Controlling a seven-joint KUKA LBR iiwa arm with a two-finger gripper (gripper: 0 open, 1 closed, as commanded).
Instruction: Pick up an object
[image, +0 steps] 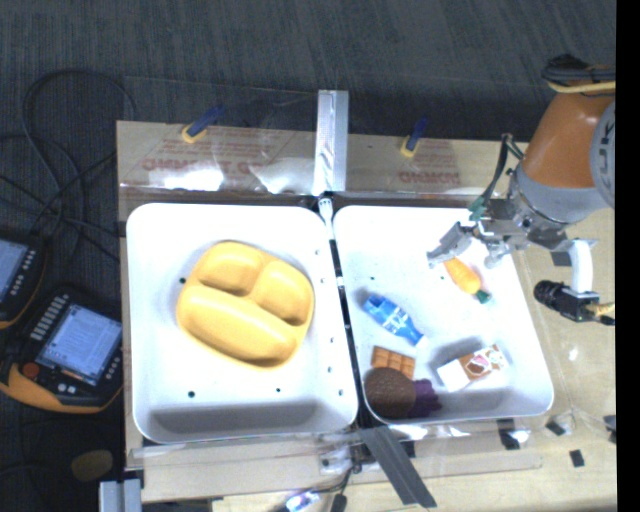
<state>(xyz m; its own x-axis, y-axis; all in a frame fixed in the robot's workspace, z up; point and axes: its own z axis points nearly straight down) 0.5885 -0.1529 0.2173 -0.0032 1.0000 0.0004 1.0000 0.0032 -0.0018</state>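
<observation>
My gripper (470, 249) hovers over the upper right part of the right bin (520, 330), with its fingers spread open. Just below the fingertips, on the bin floor, lies a small orange carrot-like toy (461, 273) with a green tip; nothing sits between the fingers. Further down the same bin are a blue and white packet (392, 317), a brown chocolate bar (392, 359), a dark brown round thing (388, 391) beside a purple piece (427, 396), and a small white carton (472, 367).
A large yellow bread-shaped thing (245, 301) takes up most of the left bin (150, 400). A ridge (340, 300) divides the two bins. A handheld controller (70, 350) lies off the bench at the left.
</observation>
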